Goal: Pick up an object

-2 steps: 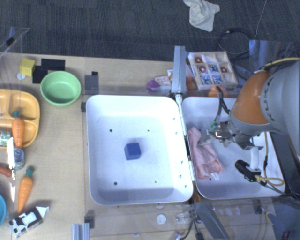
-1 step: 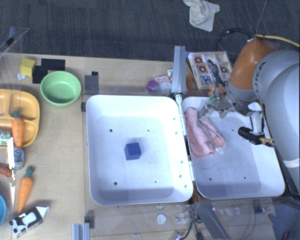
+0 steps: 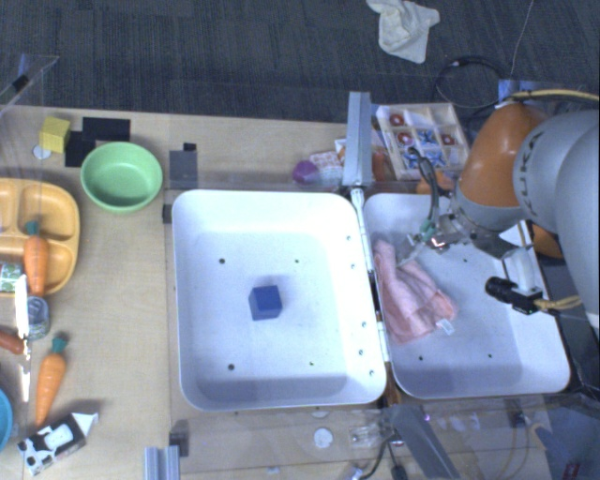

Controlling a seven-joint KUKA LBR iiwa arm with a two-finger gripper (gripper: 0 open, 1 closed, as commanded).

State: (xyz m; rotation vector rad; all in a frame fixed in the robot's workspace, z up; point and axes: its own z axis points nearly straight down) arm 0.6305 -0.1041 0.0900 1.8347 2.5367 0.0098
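Reaching in from the right of the frame, the grey arm (image 3: 553, 178) with its orange band brings the end effector (image 3: 433, 236) down over the upper left part of the right bin (image 3: 525, 366). Its tip sits just above the top end of the pink cloth (image 3: 412, 292), close to it, but whether it touches the cloth cannot be told, nor whether it is parted or closed; nothing can be seen gripped in it. A black cable fitting (image 3: 511, 292) juts from the arm over the middle right of that bin.

The pink cloth lies bunched along the left side of the right bin, running from near the divider down toward the bin's centre, with a small white tag at its lower right end. In the left bin (image 3: 216, 375) a blue cube (image 3: 266, 301) rests alone near the middle, well apart from the cloth.

Behind the bins, at the upper centre, a flat printed card box (image 3: 420, 136) with red and blue pictures lies on the worktop (image 3: 122, 309); its print is too small to read. A purple item (image 3: 305, 172) sits just left of it. A crumpled white rag (image 3: 405, 28) lies on the dark floor at the top.

At the upper left stand a green bowl (image 3: 121, 174) and a yellow block (image 3: 55, 133). Along the left edge is a yellow tray (image 3: 56, 216) with a toy carrot (image 3: 35, 262), another toy carrot (image 3: 51, 375) below it, and a black-and-white carton (image 3: 58, 439) at the lower left with no legible writing.
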